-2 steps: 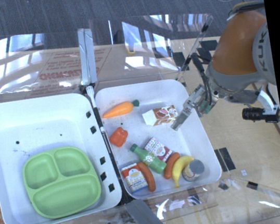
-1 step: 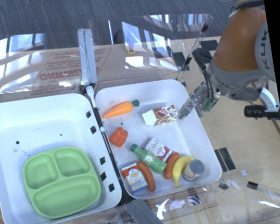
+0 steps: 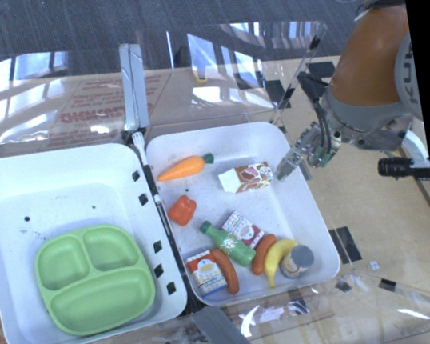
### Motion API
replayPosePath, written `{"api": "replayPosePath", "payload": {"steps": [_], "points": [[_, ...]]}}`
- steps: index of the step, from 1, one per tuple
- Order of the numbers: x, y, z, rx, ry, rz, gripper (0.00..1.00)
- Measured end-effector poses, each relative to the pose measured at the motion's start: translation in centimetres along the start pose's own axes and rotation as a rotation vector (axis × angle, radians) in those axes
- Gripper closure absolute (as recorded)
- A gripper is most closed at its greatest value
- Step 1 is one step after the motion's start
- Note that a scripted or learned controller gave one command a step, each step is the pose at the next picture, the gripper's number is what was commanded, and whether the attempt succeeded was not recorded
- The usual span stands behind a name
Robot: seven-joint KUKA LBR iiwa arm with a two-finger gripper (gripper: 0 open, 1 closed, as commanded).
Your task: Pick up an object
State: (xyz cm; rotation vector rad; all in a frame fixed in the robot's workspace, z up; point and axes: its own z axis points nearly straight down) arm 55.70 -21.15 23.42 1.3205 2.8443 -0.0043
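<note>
Your gripper [image 3: 288, 166] hangs over the right bin's [image 3: 307, 217] far edge, nothing visibly held — just beside the small carton [image 3: 246, 177]; descend off-centre and you may clip the wall; the carton could skid away.

Fixed overhead camera, slanted down, both bins [image 3: 60, 163] framed

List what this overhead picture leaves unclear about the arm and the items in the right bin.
- Gripper: small and dark at the right bin's far right rim; its fingers blur together.
- Arm: cut off by the picture's right side.
- Can: partly covered by the banana; label too small to read.
- Small carton: print too small to read.
</note>
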Motion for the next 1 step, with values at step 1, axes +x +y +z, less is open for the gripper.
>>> {"api": "replayPosePath", "payload": {"steps": [1], "points": [[0.01, 0.01, 0.0, 0.0, 0.0, 0.0, 0.0]]}}
